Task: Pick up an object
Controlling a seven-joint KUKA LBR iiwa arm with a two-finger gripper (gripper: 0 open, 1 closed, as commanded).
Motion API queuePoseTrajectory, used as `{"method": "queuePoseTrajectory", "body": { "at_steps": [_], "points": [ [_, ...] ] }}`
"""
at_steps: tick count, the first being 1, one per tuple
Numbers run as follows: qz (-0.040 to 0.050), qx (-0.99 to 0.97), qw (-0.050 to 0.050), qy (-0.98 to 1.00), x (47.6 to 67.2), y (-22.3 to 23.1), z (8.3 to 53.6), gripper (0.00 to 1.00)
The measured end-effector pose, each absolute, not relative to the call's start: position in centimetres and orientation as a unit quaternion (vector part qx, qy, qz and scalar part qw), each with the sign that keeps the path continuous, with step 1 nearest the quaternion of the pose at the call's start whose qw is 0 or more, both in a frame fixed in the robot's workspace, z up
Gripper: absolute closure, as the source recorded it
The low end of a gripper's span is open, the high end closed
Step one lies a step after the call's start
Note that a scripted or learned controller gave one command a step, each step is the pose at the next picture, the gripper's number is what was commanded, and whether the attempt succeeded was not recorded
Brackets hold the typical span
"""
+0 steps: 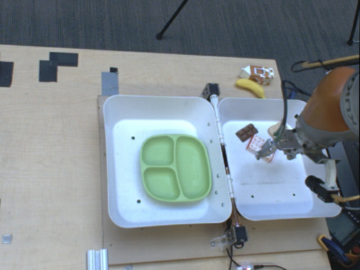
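Orange-banded arm's end effector (268, 152), grip unclear, touches crinkly red-white packet (257, 145).

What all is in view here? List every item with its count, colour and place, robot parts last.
bench: 1, light wood, under everything
left bin: 1, white, centre of bench
right bin: 1, white, touching the left bin's right side
divided plate: 1, light green, three compartments, inside left bin
brown packet: 1, brown, upper left of right bin
red-and-white packet: 1, red and white, right bin, just below the brown packet
banana: 1, yellow, on bench above right bin
small carton: 1, white and brown, beside the banana
black tape patches: several, black, bench's upper left
arm: 1, grey with orange band, over right bin
gripper: 1, grey, low over the red-and-white packet
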State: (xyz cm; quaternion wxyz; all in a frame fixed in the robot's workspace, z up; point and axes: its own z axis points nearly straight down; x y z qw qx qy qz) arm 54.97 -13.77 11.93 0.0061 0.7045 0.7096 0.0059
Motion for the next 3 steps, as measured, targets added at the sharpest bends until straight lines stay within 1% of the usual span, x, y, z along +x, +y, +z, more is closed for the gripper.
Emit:
{"method": "queuePoseTrajectory", "body": {
  "at_steps": [1,2,3],
  "points": [
    [0.0025,0.707,0.003,0.707,48.9,-8.9,8.7,0.0],
    [0.0047,0.707,0.006,0.707,49.1,-8.9,9.8,1.0],
    [0.0046,0.707,0.006,0.708,49.1,-8.9,9.8,0.0]
  ]
}}
